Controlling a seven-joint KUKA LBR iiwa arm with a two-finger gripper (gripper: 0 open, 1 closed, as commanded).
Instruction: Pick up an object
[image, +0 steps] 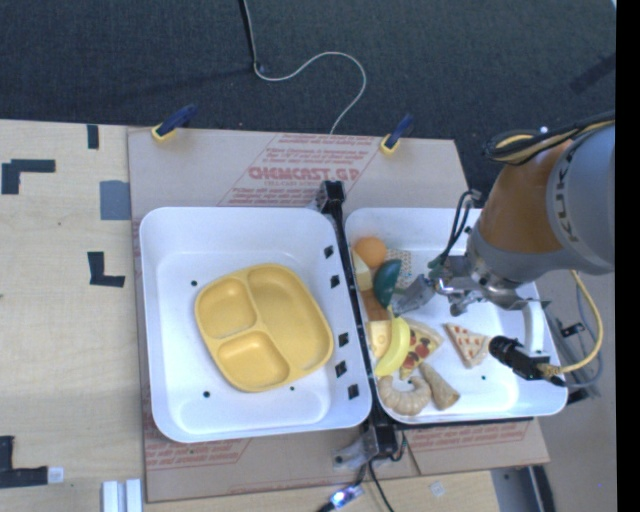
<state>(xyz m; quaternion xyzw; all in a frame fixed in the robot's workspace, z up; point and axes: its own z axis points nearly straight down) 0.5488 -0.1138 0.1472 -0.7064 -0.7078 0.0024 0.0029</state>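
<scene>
Camera view looked down on two white bins that stood side by side on the counter. At the left, the left bin (160, 300) carried a yellow divided plate (262, 325), which lay flat and well apart from the arm. Next, the right bin (540, 400) held a crowded heap of toy food along its left wall. There was an orange ball (369, 249) at the top, a dark green piece (386, 272) just under it, then a yellow banana (398, 345) beside a pizza slice (424, 345), and at the bottom a pale ring-shaped piece (403, 399) touching a tan cone-like piece (438, 386). A second small pizza slice (467, 344) lay alone, more to the right.

The arm (545, 215) reached in from the right, and the gripper (415, 294) hung over the middle of the right bin, pointing toward the left. Whether the fingers were open or closed could not be told, because they looked dark and blurred against the toys, and I saw nothing clearly held between them.

The relation that mattered, I think, was this: the gripper tip stood just right of the dark green piece and just above the banana. The banana's long axis ran roughly up and down in the view, so it lay across the direction of reach. The nearest things were therefore to the left and slightly below the tip.
</scene>
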